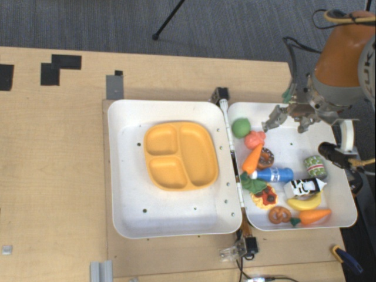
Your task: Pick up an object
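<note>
My gripper (289, 122) hangs over the far part of the right bin (346, 213), open, with bare white bin floor showing between its fingers. Toys lie in that bin: a green ball (240, 127) and a red piece (254, 139) just left of the gripper. Toward the front are a carrot (252, 159), a blue bottle (273, 174), a green striped can (315, 167), a black-and-white cow (305, 187), a banana (305, 202) and a second carrot (314, 216).
The left bin (126, 216) holds a yellow divided plate (179, 155). A pizza slice (265, 195), a green leafy toy (252, 184) and a brown pretzel (279, 215) crowd the right bin's front left. A black arm part (335, 153) overhangs its right side.
</note>
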Controlling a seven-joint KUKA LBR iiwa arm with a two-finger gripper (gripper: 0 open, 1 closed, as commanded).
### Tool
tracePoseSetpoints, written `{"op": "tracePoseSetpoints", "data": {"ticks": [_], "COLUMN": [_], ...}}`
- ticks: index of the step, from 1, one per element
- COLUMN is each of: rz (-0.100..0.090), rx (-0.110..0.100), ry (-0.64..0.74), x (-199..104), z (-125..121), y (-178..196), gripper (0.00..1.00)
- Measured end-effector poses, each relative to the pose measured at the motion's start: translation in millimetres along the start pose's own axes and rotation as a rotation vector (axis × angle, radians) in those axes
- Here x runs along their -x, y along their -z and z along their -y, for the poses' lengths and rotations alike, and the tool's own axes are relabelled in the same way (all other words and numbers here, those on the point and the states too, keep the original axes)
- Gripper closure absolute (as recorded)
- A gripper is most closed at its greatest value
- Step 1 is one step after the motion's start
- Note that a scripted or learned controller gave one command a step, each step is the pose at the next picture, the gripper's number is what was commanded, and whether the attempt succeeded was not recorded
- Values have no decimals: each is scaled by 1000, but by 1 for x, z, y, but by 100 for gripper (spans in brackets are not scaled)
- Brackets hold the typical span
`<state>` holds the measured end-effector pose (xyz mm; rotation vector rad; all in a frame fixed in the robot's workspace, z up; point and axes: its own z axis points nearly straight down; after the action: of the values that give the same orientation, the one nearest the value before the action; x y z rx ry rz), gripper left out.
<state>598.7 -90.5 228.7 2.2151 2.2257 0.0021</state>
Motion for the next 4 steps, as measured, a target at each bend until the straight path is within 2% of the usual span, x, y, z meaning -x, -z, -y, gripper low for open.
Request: {"op": "tracePoseSetpoints", "data": {"ticks": [1,2,3,4], "rz": [0,1,1,2], "rx": [1,4,4,7], "ry": [152,152,152,49], "x": [-6,-6,-6,10], "z": [-11,-12,-12,81], "y": [-138,-127,-128,-141], "gripper": [0,100,0,0]}}
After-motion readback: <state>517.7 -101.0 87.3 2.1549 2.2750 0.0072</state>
